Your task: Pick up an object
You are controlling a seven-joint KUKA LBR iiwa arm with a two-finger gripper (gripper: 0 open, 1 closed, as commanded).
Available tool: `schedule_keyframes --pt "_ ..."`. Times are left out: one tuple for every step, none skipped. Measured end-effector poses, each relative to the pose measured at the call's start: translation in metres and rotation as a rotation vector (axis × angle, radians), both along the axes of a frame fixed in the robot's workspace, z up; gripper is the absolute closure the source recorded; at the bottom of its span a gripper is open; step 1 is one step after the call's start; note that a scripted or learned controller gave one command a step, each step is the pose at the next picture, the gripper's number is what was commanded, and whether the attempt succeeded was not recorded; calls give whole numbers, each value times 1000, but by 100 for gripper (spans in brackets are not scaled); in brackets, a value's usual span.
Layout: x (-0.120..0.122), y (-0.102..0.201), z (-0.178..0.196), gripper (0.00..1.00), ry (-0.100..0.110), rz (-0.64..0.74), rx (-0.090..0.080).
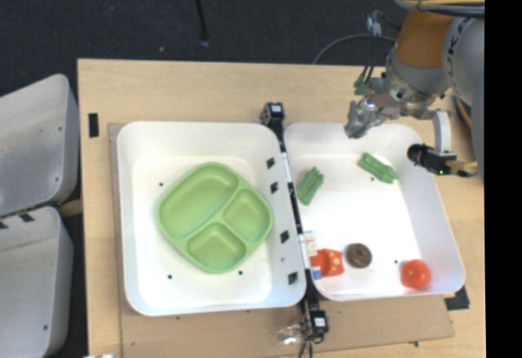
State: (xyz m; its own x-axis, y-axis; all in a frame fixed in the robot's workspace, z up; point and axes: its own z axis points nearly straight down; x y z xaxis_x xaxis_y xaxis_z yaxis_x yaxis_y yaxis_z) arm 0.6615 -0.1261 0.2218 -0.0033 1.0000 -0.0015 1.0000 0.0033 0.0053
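Observation:
The right bin [424, 209] holds two green pieces, one [309, 184] near its left wall and one [378, 167] toward the back right. Along its front lie an orange-red object [328, 262], a brown round object [358, 254] and a red ball [416, 274]. My gripper [357, 126] hangs over the back edge of the right bin, above and left of the far green piece, apart from every object. Nothing shows between its fingers.
The left bin [139, 185] carries a green divided plate [214, 217]. A black divider strip [284, 201] runs between the bins. Grey panels [33, 185] stand at the far left. A black fitting [428, 156] sits on the right bin's right rim.

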Motion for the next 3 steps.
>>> schedule_keyframes --pt "-1 57 10 100 3 3 2" --pt "-15 116 6 100 5 4 3" --pt "-27 177 16 100 6 5 4"
